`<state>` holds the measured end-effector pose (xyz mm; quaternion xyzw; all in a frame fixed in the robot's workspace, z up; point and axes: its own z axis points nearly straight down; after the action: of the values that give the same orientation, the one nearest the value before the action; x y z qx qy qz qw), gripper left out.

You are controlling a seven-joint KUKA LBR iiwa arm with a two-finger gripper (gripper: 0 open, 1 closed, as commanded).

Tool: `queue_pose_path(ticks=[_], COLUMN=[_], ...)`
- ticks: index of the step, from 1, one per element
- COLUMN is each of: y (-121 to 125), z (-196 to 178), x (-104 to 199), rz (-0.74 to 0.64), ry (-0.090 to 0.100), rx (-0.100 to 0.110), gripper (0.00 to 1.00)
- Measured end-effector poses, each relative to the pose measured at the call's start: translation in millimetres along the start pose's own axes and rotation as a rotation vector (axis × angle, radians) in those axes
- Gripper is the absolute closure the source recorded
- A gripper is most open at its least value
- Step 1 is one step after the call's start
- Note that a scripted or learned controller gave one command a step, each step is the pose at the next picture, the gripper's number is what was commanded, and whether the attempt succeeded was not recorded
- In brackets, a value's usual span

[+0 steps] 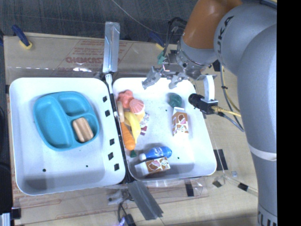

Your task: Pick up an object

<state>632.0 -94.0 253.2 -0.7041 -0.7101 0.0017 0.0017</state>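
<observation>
The arm [244, 41] reaches in from the right and holds the gripper [162, 79] above the far rim of the right bin [207, 147]. The two fingers stand spread apart with nothing between them, so the gripper is released and carries no load. By judgement, the step in hand is the approach: no object is yet selected by contact, and the pick has not begun. The candidates all lie in the right bin. The green object [175, 99] lies nearest, just below and slightly right of the fingertips, on bare bin floor. The carton [180, 123] lies next, just beyond the green object toward the near side. A cluster of shell [137, 106], banana [132, 125] and carrot [128, 136] crowds the left wall, below and left of the gripper. The bottle [156, 152] and a box [157, 164] lie at the near wall, well apart from the gripper. The left bin [23, 173] holds a blue tray [56, 121] with a bun [83, 129] in it, far from the gripper. The next move calls for a short shift toward the near side and a descent with the fingers kept apart, straddling the green object or the carton before closing. The clustered items are likely harder to grasp, since neighbours touch them.
</observation>
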Motion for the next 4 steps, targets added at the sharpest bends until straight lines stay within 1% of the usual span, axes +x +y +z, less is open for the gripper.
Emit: queue_pose_path(ticks=[1, 2, 3, 4], y=[-67.8, -12.0, -11.2, -11.2], z=[63.9, 163.3, 152.2, 152.3], x=[35.2, -1.6, -0.9, -0.9], rz=[-0.091, -0.248, -0.253, -0.253], ry=[0.000, -0.002, -0.002, -0.002], rx=[0.003, 0.000, -0.002, -0.002], gripper=[0.00, 0.00, 1.00, 0.00])
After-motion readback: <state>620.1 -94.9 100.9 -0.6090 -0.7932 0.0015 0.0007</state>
